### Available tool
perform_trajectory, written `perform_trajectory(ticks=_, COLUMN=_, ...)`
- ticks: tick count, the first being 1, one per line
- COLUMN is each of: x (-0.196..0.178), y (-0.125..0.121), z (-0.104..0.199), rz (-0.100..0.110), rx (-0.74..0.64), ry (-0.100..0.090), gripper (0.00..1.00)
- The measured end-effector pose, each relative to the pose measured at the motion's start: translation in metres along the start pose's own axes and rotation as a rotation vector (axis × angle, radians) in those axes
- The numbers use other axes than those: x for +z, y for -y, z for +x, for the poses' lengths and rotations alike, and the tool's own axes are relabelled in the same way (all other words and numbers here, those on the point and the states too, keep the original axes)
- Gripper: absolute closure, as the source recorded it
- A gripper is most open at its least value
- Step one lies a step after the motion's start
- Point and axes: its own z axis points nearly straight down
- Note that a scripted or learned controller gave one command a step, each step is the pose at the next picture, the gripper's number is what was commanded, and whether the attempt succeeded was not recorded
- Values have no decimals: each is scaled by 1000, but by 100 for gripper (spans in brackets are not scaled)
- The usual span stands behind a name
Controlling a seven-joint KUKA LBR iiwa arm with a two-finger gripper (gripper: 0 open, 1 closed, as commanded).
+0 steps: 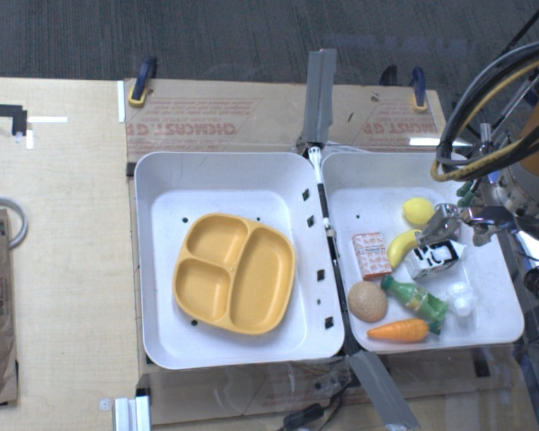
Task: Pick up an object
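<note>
The hand (434, 238), its state impossible to tell, hovers low in the right bin (512, 326) just beside the banana (401, 247), apparently positioning for a grab.

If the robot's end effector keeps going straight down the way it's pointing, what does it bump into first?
Probably the banana. The end effector hangs in the right bin, tips right beside the banana's upper end, just below the lemon. Depth is hard to judge, so it might reach the bin floor instead.
</note>
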Motion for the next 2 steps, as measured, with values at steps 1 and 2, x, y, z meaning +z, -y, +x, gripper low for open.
perform_trajectory(ticks=1, x=87, y=-70, z=4, rz=-1, rx=-146, ry=0, gripper=0)
perform_trajectory(ticks=2, x=136, y=-68, z=-3, rz=-1, rx=33, ry=0, gripper=0)
